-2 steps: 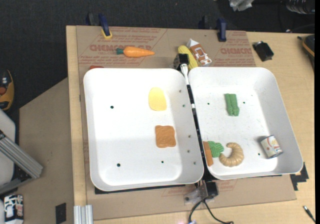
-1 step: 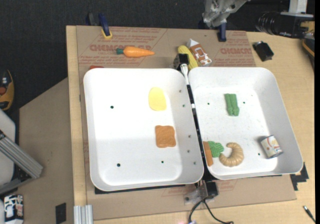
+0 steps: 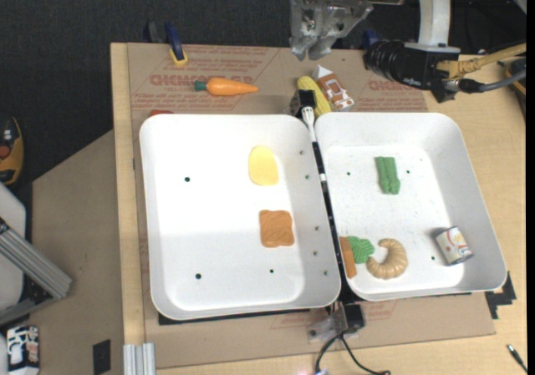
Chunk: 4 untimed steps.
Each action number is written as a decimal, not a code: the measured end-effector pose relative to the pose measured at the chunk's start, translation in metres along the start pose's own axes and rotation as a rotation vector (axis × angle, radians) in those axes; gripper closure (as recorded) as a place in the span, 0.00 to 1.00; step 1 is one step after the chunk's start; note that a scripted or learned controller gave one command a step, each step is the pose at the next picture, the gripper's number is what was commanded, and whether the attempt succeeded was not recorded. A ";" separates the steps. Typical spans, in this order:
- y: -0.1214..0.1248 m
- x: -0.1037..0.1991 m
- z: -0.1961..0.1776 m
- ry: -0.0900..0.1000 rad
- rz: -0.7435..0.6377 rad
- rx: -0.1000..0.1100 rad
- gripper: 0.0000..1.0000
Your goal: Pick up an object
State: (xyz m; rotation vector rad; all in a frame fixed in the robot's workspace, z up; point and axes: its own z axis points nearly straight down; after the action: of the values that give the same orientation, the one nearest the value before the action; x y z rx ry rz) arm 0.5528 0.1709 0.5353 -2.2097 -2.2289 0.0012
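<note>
My gripper (image 3: 312, 41) hangs high above the bench's far edge, behind the seam between the two bins, over bare cardboard. The left bin (image 3: 167, 198) holds a pale yellow oval piece (image 3: 263, 166) and a brown toast-like square (image 3: 277, 228). In the right bin (image 3: 451, 148) lie a green stick-shaped piece (image 3: 387, 174), a tan croissant (image 3: 388, 258), a green and orange leafy piece (image 3: 357, 250) and a small silver can (image 3: 452, 245). Nothing is seen in the gripper.
Behind the bins on the cardboard lie an orange carrot (image 3: 226, 87), a yellow corn-like piece (image 3: 311, 94) and an orange and white packet (image 3: 337, 92). A blue and yellow clamp (image 3: 175, 44) sits at the far left edge. Metal framing (image 3: 29, 269) stands at the left.
</note>
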 end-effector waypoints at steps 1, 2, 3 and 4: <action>-0.038 0.057 0.000 -0.001 0.001 0.000 1.00; -0.038 0.053 0.232 -0.008 0.010 0.013 1.00; 0.040 0.053 0.280 -0.001 0.011 -0.008 1.00; 0.115 0.051 0.307 -0.002 0.010 -0.006 1.00</action>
State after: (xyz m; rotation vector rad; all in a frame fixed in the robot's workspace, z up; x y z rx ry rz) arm 0.6668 0.2237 0.2278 -2.2253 -2.2214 -0.0040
